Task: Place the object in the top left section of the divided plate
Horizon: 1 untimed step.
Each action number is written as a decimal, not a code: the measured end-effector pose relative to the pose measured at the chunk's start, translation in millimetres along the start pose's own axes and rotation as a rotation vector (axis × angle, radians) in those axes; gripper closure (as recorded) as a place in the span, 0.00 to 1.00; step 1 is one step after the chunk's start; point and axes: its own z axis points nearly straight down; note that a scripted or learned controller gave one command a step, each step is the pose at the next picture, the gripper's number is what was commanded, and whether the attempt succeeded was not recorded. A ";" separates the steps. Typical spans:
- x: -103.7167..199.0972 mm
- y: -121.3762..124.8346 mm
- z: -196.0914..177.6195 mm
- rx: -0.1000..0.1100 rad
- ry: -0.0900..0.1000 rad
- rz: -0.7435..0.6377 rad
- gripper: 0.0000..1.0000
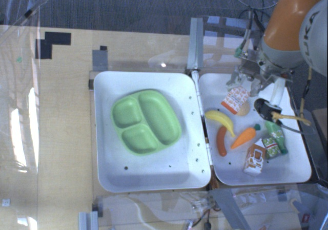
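Fingers of the grey two-finger gripper [249, 83] blur into the wrist hardware, so I cannot tell how far apart they stand or whether they grip anything. Just under them, in the right white bin [302, 172], lies an orange-and-white snack packet [235, 99], seemingly touching. The green divided plastic plate [146, 120] sits mid-floor in the left white bin [107, 172], well apart, bare floor around it.

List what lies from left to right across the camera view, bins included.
Left bin, green plate, banana, sausage, carrot, brown carton, green carton.
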 end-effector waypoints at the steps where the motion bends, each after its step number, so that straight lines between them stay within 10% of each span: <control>1: 80.9 -39.9 73.7 0.007 0.001 -0.080 1.00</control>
